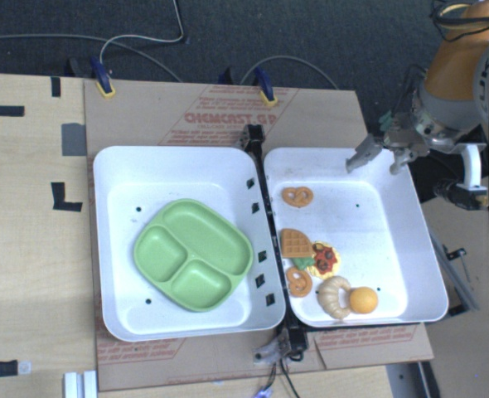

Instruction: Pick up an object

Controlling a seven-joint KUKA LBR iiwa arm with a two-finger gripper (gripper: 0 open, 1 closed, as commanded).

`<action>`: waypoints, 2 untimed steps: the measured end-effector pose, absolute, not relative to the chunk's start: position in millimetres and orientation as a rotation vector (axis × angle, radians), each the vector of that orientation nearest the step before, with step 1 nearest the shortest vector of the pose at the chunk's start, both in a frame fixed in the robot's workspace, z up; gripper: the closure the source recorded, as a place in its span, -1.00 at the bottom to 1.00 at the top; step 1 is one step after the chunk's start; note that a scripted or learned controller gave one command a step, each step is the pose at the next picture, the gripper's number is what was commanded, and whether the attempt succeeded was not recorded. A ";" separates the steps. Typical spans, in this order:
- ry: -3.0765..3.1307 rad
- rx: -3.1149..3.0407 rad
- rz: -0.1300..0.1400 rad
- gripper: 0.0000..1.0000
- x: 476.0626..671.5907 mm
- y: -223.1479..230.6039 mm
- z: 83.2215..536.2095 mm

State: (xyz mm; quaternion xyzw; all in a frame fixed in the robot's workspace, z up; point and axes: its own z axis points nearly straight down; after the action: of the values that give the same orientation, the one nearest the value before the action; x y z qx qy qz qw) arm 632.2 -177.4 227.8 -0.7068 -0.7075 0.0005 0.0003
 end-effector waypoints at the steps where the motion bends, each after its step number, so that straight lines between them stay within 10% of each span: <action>1: -2.222 -2.217 0.001 -1.00 643.3 -104.7 170.6; 2: -2.225 -2.220 -0.001 -1.00 640.2 -101.0 85.9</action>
State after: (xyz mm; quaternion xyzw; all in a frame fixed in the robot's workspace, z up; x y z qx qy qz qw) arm 640.2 -101.0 85.9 -0.7063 -0.7079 -0.0003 -0.0008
